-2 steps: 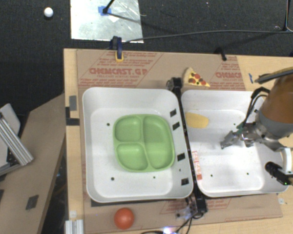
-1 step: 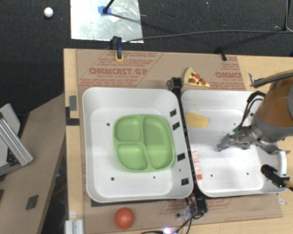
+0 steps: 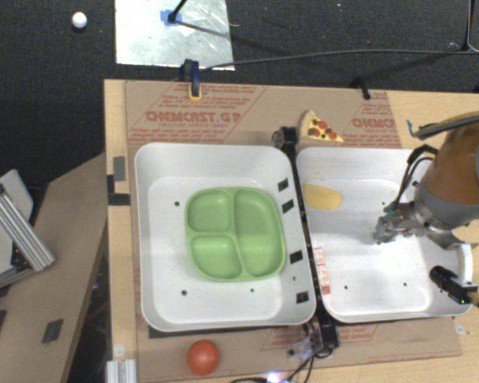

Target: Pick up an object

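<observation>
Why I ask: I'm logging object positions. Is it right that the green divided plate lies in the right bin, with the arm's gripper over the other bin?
Not quite. The camera view shows the green divided plate in the left bin; the gripper is over the right bin.

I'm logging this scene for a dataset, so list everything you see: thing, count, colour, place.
white bins: 2, white, side by side on the bench
divided plate: 1, green, four compartments, in the left bin
flat yellow piece: 1, yellow, upper left of the right bin
pizza slice toy: 1, yellow with red spots, on the board above the bins
ball: 1, orange-red, on the board below the left bin
small ball: 1, white, on the dark surface at top left
clamp: 1, blue and yellow, top edge of the board
arm: 1, grey with orange band, reaching in from the right
gripper: 1, dark grey, over the right bin
</observation>
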`<state>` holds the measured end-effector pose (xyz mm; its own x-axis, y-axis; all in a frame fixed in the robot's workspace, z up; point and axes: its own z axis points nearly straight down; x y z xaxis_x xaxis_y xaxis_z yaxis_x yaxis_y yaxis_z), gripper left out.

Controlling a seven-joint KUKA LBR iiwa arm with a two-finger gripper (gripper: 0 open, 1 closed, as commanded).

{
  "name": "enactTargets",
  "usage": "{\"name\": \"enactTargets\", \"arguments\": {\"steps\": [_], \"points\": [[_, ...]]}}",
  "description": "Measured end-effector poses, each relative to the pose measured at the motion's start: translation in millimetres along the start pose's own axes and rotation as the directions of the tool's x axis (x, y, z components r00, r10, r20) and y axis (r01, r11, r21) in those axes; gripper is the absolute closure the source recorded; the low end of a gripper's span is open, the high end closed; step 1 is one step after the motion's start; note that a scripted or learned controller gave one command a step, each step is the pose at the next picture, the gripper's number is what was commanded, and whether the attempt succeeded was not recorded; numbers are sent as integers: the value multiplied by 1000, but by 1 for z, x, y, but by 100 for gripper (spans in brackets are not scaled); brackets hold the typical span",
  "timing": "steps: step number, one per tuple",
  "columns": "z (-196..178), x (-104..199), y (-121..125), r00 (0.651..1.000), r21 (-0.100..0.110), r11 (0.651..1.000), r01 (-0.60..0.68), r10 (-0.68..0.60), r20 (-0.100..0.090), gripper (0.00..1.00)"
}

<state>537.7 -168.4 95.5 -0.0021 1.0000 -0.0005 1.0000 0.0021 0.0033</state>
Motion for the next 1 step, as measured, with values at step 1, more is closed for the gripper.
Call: {"name": "enactTargets", "arguments": {"steps": [1], "points": [[-56,10,4,1000,-3,1000,3,-3,1,100]]}}
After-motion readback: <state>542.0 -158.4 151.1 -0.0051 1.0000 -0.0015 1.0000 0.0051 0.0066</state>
